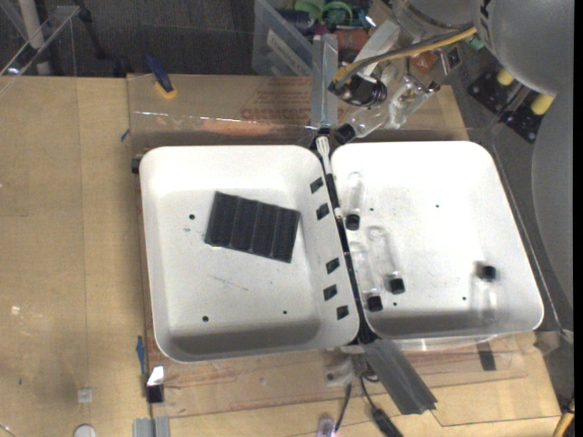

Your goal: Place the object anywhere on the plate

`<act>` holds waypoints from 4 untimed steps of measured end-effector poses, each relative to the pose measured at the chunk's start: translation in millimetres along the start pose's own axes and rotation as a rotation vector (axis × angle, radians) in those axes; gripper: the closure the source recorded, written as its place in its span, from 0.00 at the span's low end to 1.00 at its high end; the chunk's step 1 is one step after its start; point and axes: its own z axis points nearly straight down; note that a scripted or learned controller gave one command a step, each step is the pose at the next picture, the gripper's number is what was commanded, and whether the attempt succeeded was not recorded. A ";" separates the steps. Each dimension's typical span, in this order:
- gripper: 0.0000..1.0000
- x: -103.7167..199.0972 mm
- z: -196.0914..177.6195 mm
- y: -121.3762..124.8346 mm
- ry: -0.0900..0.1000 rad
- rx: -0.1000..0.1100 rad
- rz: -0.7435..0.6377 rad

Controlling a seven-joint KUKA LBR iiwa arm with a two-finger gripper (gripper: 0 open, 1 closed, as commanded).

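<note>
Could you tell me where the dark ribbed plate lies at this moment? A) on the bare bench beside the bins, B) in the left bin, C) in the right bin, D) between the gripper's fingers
B: the dark ribbed plate lies flat on the floor of the left bin.

Arm: I see my gripper raised over the far edge of the bench, just past the back rim of the right bin.
Left bin: a dark ridged plate lies flat near its middle.
Right bin contents: several small clear objects with black caps, one near the right wall, others by the divider.
Background: a clear crate of coloured items.
</note>
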 end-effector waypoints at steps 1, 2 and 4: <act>1.00 -2.6 54.5 -1.7 -0.005 0.004 -0.028; 1.00 11.8 -13.9 -29.6 0.002 0.001 0.261; 1.00 3.3 9.4 -16.6 -0.001 0.002 0.230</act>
